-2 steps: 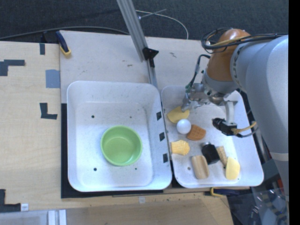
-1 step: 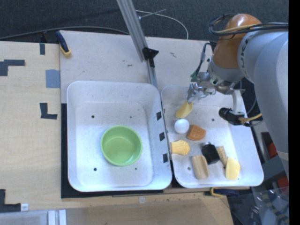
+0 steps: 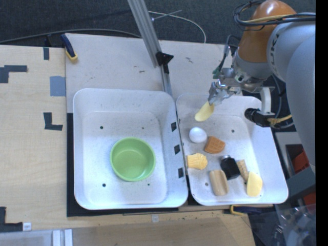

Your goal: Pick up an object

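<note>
Right bin [image 3: 266, 152] before you: tool [image 3: 218, 97] raised over far end, pale yellow piece [image 3: 204, 111] at its tip, seemingly pinched, clear of floor. Pick looks nearly done; lift remains unconfirmed.

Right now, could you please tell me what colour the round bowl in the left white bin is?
The round bowl is light green, seen clearly in the camera view.

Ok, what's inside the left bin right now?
The left bin holds one green bowl, upright near its front. The bowl looks empty. The floor beneath the bowl is covered, so that patch cannot be checked.
</note>
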`<act>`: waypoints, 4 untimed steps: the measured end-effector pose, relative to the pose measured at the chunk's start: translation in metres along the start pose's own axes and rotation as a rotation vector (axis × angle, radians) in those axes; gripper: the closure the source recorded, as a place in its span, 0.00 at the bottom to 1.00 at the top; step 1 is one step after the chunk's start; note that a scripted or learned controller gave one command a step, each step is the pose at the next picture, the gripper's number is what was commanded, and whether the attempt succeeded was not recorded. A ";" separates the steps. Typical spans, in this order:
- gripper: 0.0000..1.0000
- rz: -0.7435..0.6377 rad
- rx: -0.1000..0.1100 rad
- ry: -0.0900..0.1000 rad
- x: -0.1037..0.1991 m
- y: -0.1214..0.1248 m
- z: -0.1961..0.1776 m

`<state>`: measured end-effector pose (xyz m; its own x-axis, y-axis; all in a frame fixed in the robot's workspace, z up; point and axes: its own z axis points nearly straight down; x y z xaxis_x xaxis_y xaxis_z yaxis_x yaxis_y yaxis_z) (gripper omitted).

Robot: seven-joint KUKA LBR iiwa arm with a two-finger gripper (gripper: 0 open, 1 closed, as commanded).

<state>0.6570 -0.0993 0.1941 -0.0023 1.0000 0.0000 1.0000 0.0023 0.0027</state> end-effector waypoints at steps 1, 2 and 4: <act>1.00 0.000 -0.002 -0.001 0.001 0.001 -0.048; 1.00 -0.003 0.005 0.001 0.048 0.000 -0.037; 1.00 -0.003 0.004 0.001 0.151 0.001 -0.044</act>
